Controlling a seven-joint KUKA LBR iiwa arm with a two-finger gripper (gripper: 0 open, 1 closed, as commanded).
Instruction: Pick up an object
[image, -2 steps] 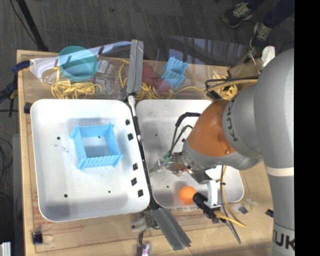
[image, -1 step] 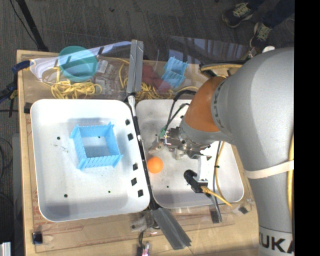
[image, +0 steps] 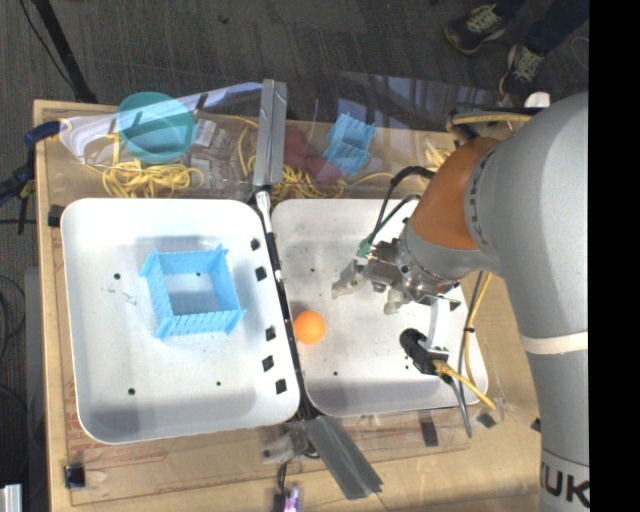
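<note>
An orange ball (image: 309, 327) lies on the floor of the right bin (image: 340, 395), near its left wall. A blue square open frame (image: 191, 292) sits in the middle of the left bin (image: 110, 400). My gripper (image: 368, 293) hangs over the middle of the right bin, up and to the right of the ball and apart from it. Its fingers (image: 344, 285) stand open with nothing between them. The grey arm with its orange band (image: 450, 205) comes in from the right and covers that bin's right side.
Behind the bins lie a teal bowl (image: 155, 122), tangled yellow cord (image: 145, 178) and a blue ribbed piece (image: 347, 146) under clear plastic. A dark bar (image: 265, 140) runs back from the wall between the bins. Small black clips (image: 270, 335) line that wall.
</note>
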